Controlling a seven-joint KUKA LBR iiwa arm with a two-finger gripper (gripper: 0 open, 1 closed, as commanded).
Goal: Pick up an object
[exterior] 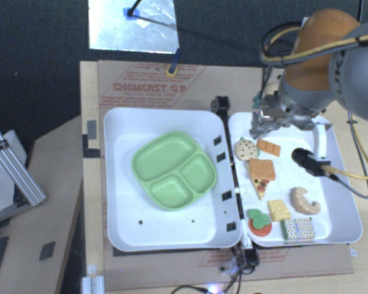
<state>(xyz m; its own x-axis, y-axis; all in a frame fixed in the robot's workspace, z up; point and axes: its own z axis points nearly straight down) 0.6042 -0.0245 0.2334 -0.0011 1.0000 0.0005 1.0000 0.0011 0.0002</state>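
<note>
gripper [262, 126] low over right bin [349, 216] far corner, by cookie [246, 148] and cracker [268, 147] (likely targets, nearest); nothing visibly held; jaw state cannot tell; green tray [174, 169] alone in left bin [119, 182]

Green divided plate [175, 171] smooth matt plastic; white bins [119, 164] glossy plastic; bench [55, 158] pale wood.

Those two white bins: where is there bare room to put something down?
The left bin has bare floor all round the green divided plate, widest along its front and left walls. The right bin is crowded with toy food; bare floor lies only beside its right wall, past the croissant.
</note>
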